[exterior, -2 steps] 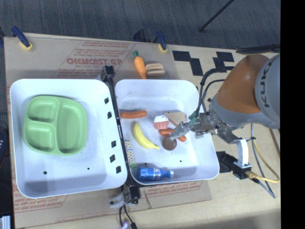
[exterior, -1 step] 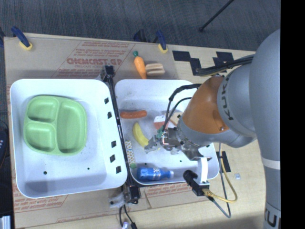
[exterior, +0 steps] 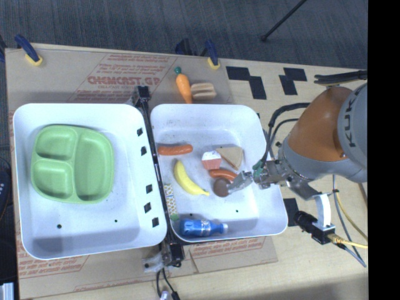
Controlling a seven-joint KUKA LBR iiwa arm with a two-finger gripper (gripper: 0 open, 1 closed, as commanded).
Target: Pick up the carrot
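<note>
The carrot [exterior: 182,86], orange with a small green top, lies on the cardboard just behind the right bin [exterior: 250,120], outside it and next to a tan bun [exterior: 203,92]. My gripper [exterior: 241,181] is low inside the right bin near its right wall. It sits beside a brown round piece [exterior: 221,189] and a short red-orange piece [exterior: 223,174]. The gripper is far from the carrot, toward the front right. Nothing can be seen held in it.
The right bin also holds a sausage [exterior: 175,149], a banana [exterior: 189,179], a cake slice [exterior: 211,160], a tan wedge [exterior: 232,156] and a blue bottle [exterior: 201,228]. A green divided plate [exterior: 72,162] lies in the left bin [exterior: 25,230].
</note>
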